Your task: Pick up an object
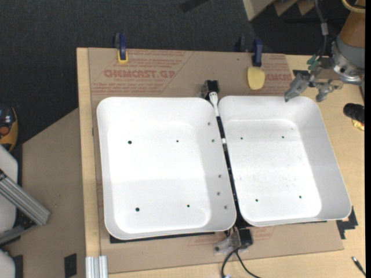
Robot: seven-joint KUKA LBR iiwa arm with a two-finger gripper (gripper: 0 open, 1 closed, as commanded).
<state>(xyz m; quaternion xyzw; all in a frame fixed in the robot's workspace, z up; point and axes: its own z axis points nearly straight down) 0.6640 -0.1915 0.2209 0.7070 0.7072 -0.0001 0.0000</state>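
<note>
My gripper [306, 91] hangs over the far right corner of the right bin [324, 126], just above its back rim. Its two grey fingers [293, 90] are spread apart and open, with nothing between them. The arm's wrist comes in from the upper right. A small pale yellow piece [255, 77] lies on the brown board behind the right bin, to the left of my gripper and apart from it.
The left bin [110, 155] and the right bin stand side by side on a brown board [174, 68], their white floors marked by small black dots. Blue clamps [121, 43] grip the board's back edge. A black bracket [211, 88] sits between the bins.
</note>
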